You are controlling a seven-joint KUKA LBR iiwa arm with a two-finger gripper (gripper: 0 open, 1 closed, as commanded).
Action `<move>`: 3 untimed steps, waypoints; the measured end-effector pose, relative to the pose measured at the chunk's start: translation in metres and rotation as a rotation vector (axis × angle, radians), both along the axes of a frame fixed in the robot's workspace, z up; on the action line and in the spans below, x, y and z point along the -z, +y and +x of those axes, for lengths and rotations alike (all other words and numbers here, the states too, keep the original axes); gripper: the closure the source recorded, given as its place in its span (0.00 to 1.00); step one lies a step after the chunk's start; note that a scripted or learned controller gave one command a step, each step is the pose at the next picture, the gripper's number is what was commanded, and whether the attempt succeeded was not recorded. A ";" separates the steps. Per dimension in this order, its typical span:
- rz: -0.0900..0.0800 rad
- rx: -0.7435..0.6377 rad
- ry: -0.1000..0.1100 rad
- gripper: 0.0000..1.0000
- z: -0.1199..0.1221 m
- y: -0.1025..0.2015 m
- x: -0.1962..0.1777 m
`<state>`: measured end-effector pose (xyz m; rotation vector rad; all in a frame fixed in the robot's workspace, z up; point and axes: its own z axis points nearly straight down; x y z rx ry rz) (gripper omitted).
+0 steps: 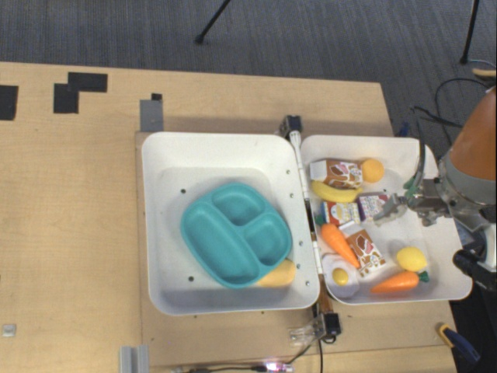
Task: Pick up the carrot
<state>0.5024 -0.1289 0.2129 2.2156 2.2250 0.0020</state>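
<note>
Pale wooden bench (70, 231) bore two white bins. One carrot (337, 243) lay in the right bin (404, 150), another carrot (396, 282) near its front. Gripper (392, 210) hovered between them; finger state unclear.

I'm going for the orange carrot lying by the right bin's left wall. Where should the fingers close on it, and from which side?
Grip the orange carrot across its thick middle, descending from straight above. It lies flat, slanting from upper left to lower right, so set the fingers across that line. The brown carton crowds its lower-right flank; probably stay nearer the upper end.

Even bright light, soft shadows, slightly blurry pic w/ no glare
</note>
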 end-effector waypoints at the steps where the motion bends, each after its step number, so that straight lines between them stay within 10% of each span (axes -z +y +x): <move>1: 0.002 0.242 0.002 0.00 -0.015 0.081 0.029; 2: 0.001 0.120 0.000 0.00 -0.015 0.050 0.107; 3: 0.000 0.388 -0.003 0.00 0.059 0.016 0.127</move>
